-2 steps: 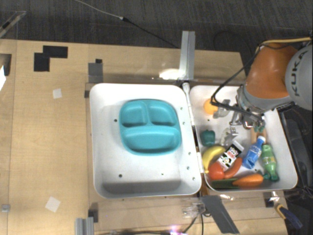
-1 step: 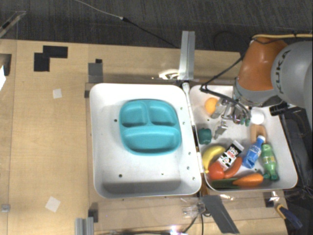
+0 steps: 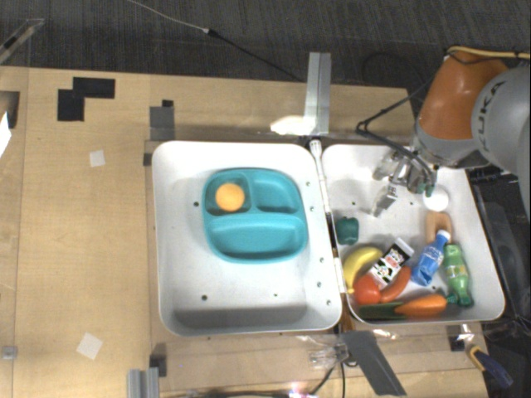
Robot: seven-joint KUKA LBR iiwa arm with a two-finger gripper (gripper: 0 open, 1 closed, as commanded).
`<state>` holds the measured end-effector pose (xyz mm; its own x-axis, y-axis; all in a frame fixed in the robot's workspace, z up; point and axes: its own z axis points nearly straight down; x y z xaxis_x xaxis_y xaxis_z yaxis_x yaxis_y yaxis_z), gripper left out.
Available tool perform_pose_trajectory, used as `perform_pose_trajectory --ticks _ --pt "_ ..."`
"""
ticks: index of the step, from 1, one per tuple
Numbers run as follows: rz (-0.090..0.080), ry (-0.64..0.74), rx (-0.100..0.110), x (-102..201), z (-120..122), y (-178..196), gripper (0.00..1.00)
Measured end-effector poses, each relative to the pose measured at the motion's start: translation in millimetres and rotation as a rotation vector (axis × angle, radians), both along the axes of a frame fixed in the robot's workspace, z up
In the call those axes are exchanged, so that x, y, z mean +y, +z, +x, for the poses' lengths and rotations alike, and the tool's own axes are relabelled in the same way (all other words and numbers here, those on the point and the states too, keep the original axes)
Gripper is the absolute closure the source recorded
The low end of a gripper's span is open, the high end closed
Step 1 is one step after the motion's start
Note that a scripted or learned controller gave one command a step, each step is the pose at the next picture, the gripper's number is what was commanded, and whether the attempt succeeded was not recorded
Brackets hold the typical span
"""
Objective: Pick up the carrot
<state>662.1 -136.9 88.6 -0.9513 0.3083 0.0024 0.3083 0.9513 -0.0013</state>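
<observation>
The carrot (image 3: 421, 306) lies flat along the near edge of the right bin (image 3: 362, 166), toward its near right corner; a red pepper (image 3: 383, 289) touches its left end, with a banana (image 3: 360, 261) just beyond and a small black-and-white box (image 3: 390, 264) resting on them; a blue bottle (image 3: 429, 259) and a green bottle (image 3: 455, 274) stand just behind the carrot, near the right wall; a small teal block (image 3: 346, 227) sits by the left wall. The gripper (image 3: 392, 191) hovers over the far half of that bin, well apart from the carrot, its fingers spread and pinching nothing. In the left bin (image 3: 178, 247) sits a teal tray (image 3: 253, 239); an orange ball (image 3: 230, 196) rests in its far left compartment.
</observation>
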Motion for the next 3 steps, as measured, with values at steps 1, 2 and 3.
perform_pose_trajectory --ticks 1,2,3 --pt "-0.001 -0.243 -0.024 2.4 -29.9 179.6 0.00" --pt "-0.001 -0.193 -0.020 47.2 -75.3 1.3 0.00" --pt "0.000 -0.160 -0.004 51.0 -3.6 0.0 0.00"
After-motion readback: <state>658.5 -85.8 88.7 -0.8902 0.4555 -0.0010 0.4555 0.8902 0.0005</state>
